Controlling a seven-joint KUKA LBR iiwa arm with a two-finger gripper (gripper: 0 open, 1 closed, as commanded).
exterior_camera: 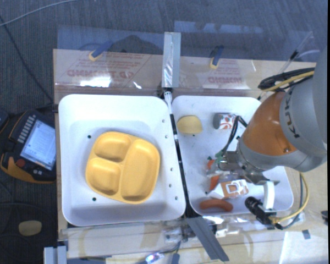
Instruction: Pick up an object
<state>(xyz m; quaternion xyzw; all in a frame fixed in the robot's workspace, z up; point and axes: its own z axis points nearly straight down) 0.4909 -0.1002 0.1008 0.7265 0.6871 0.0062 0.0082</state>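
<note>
Two shallow white plastic bins are seen side by side on a pale bench top, which is set on dark grey carpet crossed by thin cables. The left bin is occupied by a yellow moulded tray with three compartments, lying slightly turned near the middle. The right bin is partly covered by the grey arm with its orange band, reached in from the right and lowered over the bin's middle. The gripper is found among small items at the arm's lower end; whether its jaws are spread or closed cannot be told. A pale yellow rounded piece lies near the bin's upper left corner, a small white and orange cup-like item just right of it. An orange and white packet and a red sausage-shaped piece are seen near the front wall. A handheld control pendant with a lit screen rests on the carpet left of the bench.
</note>
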